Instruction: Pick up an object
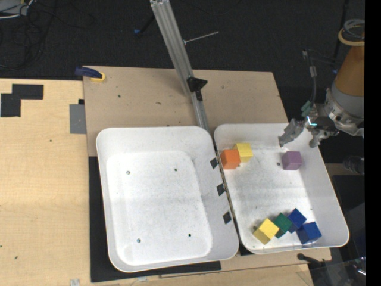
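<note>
The table (pixel 47 159) has a light wood surface. Two shallow white bins sit directly on it, side by side and touching along their inner edges: the left bin (pixel 158 255) and the right bin (pixel 333 207). A black mat (pixel 98 219) shows under the left bin along its left and lower edges. Beyond the left bin, a slanted metal rail (pixel 175 46) meets the table. A blue and yellow item (pixel 89 73) lies at the far corner, well apart from the left bin.
</note>
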Action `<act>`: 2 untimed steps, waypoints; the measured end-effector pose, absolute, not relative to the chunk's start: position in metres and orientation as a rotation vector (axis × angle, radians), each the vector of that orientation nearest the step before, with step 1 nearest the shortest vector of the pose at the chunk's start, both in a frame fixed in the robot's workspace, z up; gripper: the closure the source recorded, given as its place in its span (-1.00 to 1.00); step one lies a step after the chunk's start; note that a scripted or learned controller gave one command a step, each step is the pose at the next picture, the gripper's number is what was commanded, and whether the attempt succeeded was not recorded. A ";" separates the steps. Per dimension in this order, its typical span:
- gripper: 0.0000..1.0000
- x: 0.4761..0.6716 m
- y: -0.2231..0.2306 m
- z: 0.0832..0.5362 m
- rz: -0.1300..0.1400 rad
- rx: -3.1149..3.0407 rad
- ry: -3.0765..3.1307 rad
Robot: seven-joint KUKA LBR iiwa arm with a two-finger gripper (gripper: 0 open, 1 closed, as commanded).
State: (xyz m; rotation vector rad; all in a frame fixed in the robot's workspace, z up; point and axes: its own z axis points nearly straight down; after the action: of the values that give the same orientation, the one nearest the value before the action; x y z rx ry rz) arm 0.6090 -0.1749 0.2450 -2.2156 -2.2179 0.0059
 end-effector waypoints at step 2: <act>-1.00 0.607 -0.172 0.183 0.007 -2.215 -2.217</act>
State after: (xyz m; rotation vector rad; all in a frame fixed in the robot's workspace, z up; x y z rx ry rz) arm 0.6072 -0.1719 0.1832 -2.2150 -2.2166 0.0075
